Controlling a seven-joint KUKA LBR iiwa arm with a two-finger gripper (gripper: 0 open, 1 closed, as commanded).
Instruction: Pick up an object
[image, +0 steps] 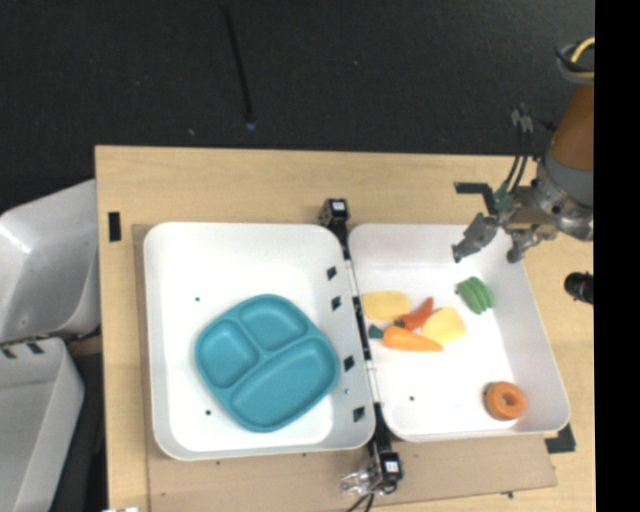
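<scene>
Reaching in from the right, the gripper (493, 245) hangs over the far edge of the right bin (440, 420), its fingers spread and holding nothing. Just below it in the bin lies a green toy (475, 294). Toward the bin's left side, a carrot (412, 341), a red pepper (418, 312) and two yellow pieces (386, 303) (446, 325) huddle together. An orange ring (505, 400) sits apart near the front corner. A blue divided plate (265, 361) rests in the left bin (170, 270).
</scene>
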